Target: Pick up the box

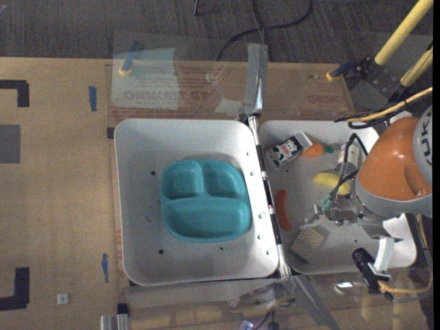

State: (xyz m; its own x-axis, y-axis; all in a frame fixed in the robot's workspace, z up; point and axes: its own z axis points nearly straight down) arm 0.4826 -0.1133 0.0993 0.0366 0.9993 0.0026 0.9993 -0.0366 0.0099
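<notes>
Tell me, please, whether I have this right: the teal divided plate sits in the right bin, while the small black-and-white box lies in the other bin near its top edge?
Not quite. The camera view shows the teal divided plate in the left bin, not the right. The small black-and-white box does lie in the other bin, the right one, near its top edge.

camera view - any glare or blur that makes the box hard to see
Camera view: soft all over, so the print on the small black-and-white box in the right bin is unreadable; light is even, with only faint shadows; glare sits on the clear sheet above the left bin, away from the box; the arm covers much of the right bin.
</notes>
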